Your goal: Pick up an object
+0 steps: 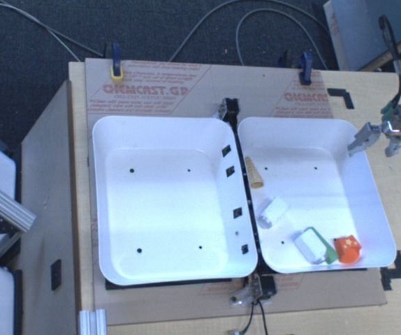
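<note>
The metal two-finger gripper (pixel 365 137) sits at the far right of the camera view, just over the upper right corner of the right-hand shallow white plastic bin (pixel 368 187). Whether it is released or clenched cannot be told from here; nothing is visibly held in it. A little of the wrist hardware (pixel 399 124) shows behind it at the frame's edge, with a green fitting and thin dark cables running upward.

Inside that right bin lie four loose things. A tan, cone-shaped piece like a wafer cone (pixel 254 172) rests near the left wall, just beside the divider. Below it, near the bin's middle, is a small white block (pixel 273 211). Toward the lower right corner lie a white rectangular piece with a green edge (pixel 315 246) and, touching or just beside it, an orange chunky object (pixel 348 249). All four are well apart from the gripper.

The left-hand shallow white bin (pixel 103 187) adjoins the right one, with a black strip of clips (pixel 237 187) between them. Small dark dots mark both floors.

Both bins rest on a brown cardboard-like board printed with red lettering (pixel 148 86), held by a yellow-and-blue clamp (pixel 117 65) and a blue clamp (pixel 304 67) at its far edge. The board lies on a pale wooden bench (pixel 54 159). Beyond is dark blue-grey carpet (pixel 47 12) crossed by thin grey cables (pixel 270 19). A silver aluminium rail (pixel 1 201) shows at the left edge.
</note>
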Motion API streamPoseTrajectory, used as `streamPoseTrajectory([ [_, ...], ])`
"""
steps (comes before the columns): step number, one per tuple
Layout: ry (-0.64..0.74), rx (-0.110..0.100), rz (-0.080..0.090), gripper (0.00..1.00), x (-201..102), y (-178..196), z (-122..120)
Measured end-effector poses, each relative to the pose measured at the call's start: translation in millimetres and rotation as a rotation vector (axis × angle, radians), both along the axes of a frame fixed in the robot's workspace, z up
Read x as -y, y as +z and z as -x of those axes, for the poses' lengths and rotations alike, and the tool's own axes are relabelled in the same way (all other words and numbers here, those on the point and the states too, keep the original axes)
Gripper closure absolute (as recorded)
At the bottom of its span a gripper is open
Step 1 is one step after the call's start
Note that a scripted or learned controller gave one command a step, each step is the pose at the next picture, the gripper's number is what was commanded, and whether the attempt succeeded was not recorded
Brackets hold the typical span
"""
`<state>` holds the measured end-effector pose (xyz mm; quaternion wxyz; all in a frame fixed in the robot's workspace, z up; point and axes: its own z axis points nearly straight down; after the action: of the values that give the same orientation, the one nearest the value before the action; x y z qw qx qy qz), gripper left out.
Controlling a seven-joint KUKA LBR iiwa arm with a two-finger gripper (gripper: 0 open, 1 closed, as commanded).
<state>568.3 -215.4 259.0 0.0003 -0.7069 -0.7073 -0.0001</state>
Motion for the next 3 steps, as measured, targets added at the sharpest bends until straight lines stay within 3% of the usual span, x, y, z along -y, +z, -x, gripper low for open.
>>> streamPoseTrajectory([
  [1,0.001,-0.014,-0.008,0.00,-68.6,-118.3,68.3],
  [2,0.010,-0.001,-0.006,0.00,-161.6,-72.2,89.1],
  [3,0.006,0.008,0.001,0.00,-191.0,-73.5,-6.8],
])
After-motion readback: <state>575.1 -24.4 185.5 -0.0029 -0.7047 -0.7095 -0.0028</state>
